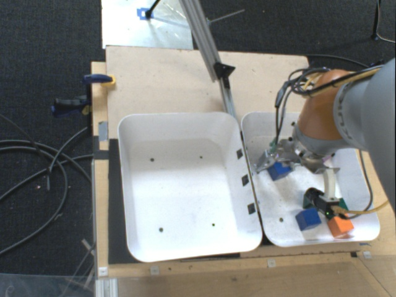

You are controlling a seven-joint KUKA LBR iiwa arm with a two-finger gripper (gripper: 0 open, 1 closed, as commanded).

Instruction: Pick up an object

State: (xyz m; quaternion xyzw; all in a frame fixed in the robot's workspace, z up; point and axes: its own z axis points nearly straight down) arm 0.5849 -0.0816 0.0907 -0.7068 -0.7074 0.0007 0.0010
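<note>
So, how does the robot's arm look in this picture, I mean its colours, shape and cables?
The arm is a thick, rounded tube in plain grey. Above the wrist it has a glossy orange band. Thin dark cables loop over that band and run down toward the hand, which is small and of silvery grey metal. I see no markings.

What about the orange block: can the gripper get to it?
Probably yes. The orange block lies uncovered in the right bin's corner, near its wall and a blue block; the gripper hangs over that bin.
</note>
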